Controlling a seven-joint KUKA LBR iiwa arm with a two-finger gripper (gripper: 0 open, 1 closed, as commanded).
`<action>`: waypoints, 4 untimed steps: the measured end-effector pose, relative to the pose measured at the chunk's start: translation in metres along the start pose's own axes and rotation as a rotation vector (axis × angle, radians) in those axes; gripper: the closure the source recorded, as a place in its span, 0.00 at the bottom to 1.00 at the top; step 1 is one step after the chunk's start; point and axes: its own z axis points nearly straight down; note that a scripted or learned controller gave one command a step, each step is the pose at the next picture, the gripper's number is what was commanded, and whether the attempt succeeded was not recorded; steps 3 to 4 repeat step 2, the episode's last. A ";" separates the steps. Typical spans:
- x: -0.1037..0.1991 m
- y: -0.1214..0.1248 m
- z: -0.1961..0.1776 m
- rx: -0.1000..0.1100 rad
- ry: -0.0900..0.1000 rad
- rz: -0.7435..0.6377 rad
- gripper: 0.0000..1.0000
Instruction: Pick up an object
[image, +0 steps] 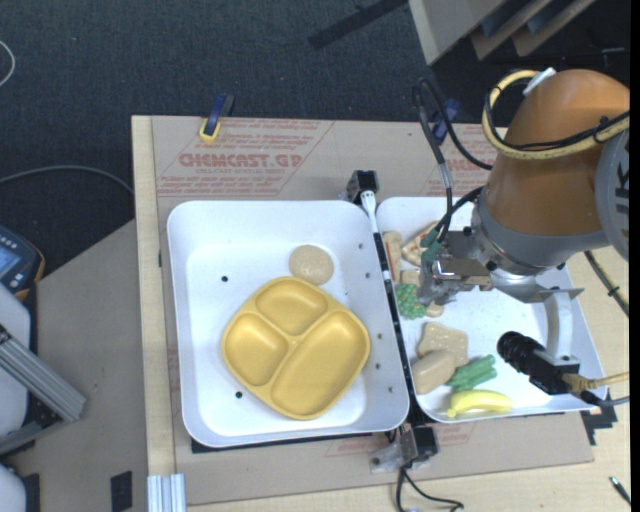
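Evidently the sorting is lopsided: the shallow white left bin (190, 300) carries just two things, a yellow moulded plastic plate with three compartments (295, 345) lying flat across its middle and a small pale beige round disc (312, 264) just beyond the plate's far edge, both well apart from the arm. The shallow white right bin (405, 215) holds the clutter, probably because the program draws from there. A tan oblong piece (392, 255) lies against its left wall, with a green leafy plastic piece (408, 298) nearer the camera. Then come two beige blocky chunks (438, 350), a darker green toy vegetable (472, 373) and a yellow toy banana (478, 403) at the near rim. The two-finger gripper (435, 282) is low over this bin, just beside the leafy piece, which I judge the likeliest pick. Whether it is clenched, released or grasping anything cannot be told, since the grey and orange arm (555, 150) overhangs it and hides much of the bin's far right.
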 end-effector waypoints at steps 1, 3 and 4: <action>0.049 -0.002 0.066 0.008 0.001 -0.003 1.00; -0.037 0.000 -0.057 -0.013 -0.003 0.009 1.00; -0.037 0.000 -0.057 -0.013 -0.003 0.009 1.00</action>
